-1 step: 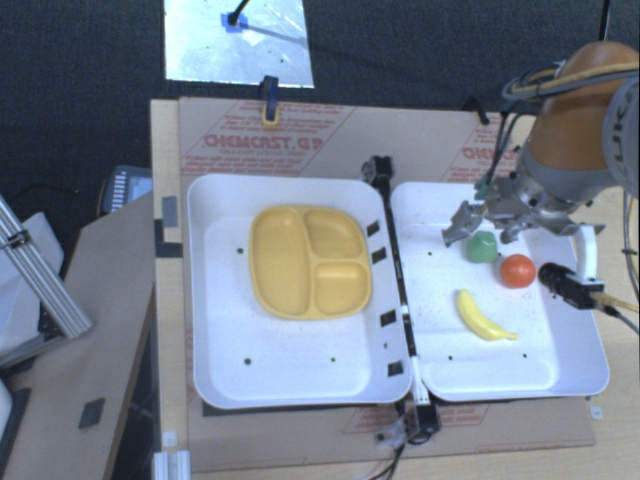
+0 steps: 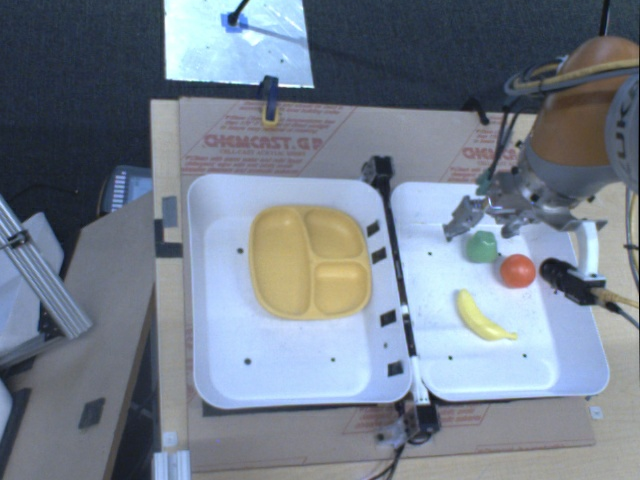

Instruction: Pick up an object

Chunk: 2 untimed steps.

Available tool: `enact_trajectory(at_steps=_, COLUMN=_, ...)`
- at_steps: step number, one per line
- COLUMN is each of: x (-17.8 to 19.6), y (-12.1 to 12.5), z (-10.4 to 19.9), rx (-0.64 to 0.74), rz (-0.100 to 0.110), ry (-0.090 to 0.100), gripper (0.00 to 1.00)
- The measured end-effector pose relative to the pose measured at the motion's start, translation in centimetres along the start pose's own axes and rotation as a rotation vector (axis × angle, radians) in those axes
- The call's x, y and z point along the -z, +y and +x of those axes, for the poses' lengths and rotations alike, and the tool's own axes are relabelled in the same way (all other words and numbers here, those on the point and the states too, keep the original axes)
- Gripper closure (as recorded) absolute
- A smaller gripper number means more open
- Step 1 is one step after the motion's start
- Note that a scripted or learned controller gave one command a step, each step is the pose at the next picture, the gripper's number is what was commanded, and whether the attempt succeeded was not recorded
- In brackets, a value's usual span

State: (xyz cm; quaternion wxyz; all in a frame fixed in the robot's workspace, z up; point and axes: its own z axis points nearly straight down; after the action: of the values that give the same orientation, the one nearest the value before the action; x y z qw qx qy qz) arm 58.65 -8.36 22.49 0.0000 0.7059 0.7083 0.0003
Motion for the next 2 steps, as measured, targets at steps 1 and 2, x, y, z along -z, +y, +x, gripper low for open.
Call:
enact_trajectory(at_steps=1, x=-4.7, y=-0.9, z=-0.1, rx=-0.003, rz=0.002, ry=0.0, gripper=0.0)
enact_trajectory(at_steps=2, x=-9.3, y=-0.1, z=0.1, rx=-0.003, rz=0.002, ry=0.0, gripper=0.0)
